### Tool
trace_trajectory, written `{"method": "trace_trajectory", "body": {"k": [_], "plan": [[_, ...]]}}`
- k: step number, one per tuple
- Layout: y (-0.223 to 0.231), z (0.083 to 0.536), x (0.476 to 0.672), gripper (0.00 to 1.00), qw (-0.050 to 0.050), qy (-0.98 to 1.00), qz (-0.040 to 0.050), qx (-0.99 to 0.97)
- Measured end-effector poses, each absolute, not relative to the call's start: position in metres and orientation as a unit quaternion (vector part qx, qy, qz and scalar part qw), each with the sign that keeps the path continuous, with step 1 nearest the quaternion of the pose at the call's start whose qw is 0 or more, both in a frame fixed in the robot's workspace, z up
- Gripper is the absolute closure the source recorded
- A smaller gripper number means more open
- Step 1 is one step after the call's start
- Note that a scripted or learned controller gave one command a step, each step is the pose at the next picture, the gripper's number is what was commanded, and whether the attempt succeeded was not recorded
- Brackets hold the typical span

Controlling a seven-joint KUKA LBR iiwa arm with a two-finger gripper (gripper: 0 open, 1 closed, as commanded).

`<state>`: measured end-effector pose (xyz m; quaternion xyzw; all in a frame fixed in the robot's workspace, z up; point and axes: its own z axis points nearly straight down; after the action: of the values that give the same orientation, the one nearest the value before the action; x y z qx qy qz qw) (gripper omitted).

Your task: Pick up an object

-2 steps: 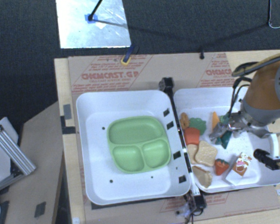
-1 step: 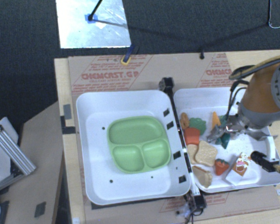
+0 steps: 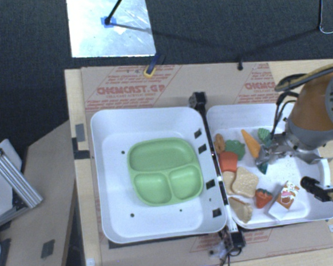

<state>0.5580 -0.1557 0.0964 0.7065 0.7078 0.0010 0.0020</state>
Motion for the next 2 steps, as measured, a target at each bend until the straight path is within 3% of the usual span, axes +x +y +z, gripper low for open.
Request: {"method": "trace_trajectory", "body": {"k": [2], "plan": [[-0.151,0.202,0.555,1.00,0.003,0.709,0.0016,0.706]]}}
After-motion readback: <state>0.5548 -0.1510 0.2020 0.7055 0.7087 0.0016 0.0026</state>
